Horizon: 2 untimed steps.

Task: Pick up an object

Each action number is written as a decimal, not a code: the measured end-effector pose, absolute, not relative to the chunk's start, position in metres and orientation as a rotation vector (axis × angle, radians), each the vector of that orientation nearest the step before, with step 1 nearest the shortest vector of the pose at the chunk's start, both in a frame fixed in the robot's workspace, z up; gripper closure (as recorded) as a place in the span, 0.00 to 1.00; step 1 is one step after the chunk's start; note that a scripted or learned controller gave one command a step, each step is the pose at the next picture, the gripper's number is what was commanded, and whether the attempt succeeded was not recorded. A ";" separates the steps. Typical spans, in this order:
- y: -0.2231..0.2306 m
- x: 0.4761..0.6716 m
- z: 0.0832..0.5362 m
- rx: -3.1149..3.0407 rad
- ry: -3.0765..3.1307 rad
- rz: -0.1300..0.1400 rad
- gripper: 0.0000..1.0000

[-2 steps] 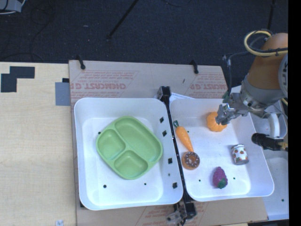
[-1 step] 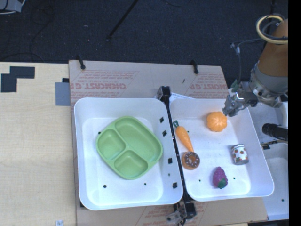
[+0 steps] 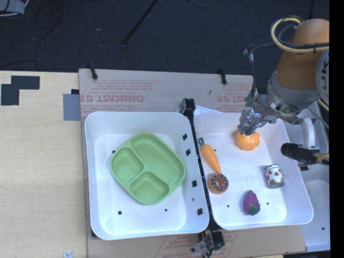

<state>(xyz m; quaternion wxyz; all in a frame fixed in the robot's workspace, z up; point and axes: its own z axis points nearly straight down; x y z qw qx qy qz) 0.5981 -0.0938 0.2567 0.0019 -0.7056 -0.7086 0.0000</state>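
In the right bin (image 3: 290,211) lie an orange round fruit (image 3: 248,141) at the back, a carrot (image 3: 209,158) by the left wall, a chocolate donut (image 3: 218,183), a purple bunch of grapes (image 3: 251,202) and a small white jar (image 3: 273,176). My gripper (image 3: 250,127) hangs straight over the orange fruit and meets its top edge. From this angle I cannot see whether the fruit is gripped or only touched.
A green divided plate (image 3: 148,167) lies in the left bin (image 3: 99,208). A black divider (image 3: 196,165) runs between the two bins. A black fixture (image 3: 298,152) juts in over the right bin's right rim, close to the jar.
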 end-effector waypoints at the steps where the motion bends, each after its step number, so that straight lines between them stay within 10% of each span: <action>1: -0.040 0.593 0.239 -2.214 -2.222 0.003 1.00; 2: 0.015 0.593 0.244 -2.213 -2.225 0.000 1.00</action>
